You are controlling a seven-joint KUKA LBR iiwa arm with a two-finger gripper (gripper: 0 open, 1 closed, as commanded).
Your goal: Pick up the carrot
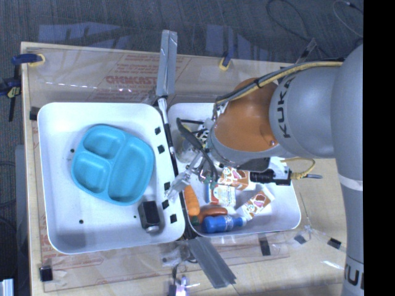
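The carrot (192, 201) is a short orange piece lying in the right bin (290, 214), close to its left wall and near the front. My gripper (189, 175) hangs low over the left part of that bin, just above and behind the carrot. The wrist's orange band (244, 125) covers much of the bin's back half. Nothing shows in the gripper's grasp.
Beside the carrot lie a red item (215, 211), a blue bottle (221, 223) and printed snack packets (232, 181) (257, 203). The left bin (55, 227) holds a blue divided plate (113, 163) and a small black object (149, 214). A divider wall (168, 165) separates the bins.
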